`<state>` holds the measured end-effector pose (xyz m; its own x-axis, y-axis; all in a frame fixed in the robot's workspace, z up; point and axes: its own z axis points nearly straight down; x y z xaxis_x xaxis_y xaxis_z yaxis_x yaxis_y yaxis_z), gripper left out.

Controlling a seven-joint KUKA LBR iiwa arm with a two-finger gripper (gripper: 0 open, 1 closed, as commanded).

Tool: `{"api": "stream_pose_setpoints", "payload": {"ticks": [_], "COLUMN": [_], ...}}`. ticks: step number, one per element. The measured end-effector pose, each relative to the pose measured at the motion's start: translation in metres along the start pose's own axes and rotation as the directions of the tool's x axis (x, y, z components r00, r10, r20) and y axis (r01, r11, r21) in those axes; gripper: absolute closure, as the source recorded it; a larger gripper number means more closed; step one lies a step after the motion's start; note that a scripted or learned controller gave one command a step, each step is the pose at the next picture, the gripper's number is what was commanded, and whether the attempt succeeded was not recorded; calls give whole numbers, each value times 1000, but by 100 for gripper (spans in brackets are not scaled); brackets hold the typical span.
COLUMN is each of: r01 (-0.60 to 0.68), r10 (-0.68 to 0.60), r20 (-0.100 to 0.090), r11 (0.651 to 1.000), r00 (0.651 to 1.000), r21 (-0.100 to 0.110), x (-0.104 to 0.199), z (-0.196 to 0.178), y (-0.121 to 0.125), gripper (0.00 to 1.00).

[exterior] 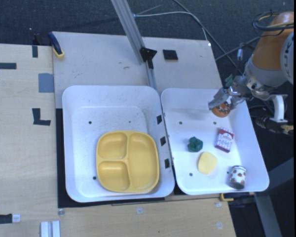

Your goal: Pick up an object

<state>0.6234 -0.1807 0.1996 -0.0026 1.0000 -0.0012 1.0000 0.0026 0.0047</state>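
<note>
Over right bin (246,132), pincer (221,104) blurred, orange object (221,111) half hidden

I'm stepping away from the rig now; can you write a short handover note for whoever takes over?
Gripper: over the right bin's far right corner, on a small orange object; finger state and grasp unclear.
Right bin: green object, red-and-white packet, yellow piece, small grey-and-red item.
Left bin: yellow divided plate.
Done: no confirmed pick.
Left: secure and lift one object.

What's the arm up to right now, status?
Gripper over right bin's far edge, orange thing at its tip; grasp unclear. Green lump, red packet lie loose nearby.
</note>
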Motion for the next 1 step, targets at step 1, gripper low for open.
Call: {"api": "stream_pose_setpoints", "payload": {"ticks": [1], "r01": [-1], "r10": [1], "r20": [0], "r11": [1000], "r00": [1000], "r21": [0], "x": [0], "z": [-54], "y": [2], "gripper": [100]}}
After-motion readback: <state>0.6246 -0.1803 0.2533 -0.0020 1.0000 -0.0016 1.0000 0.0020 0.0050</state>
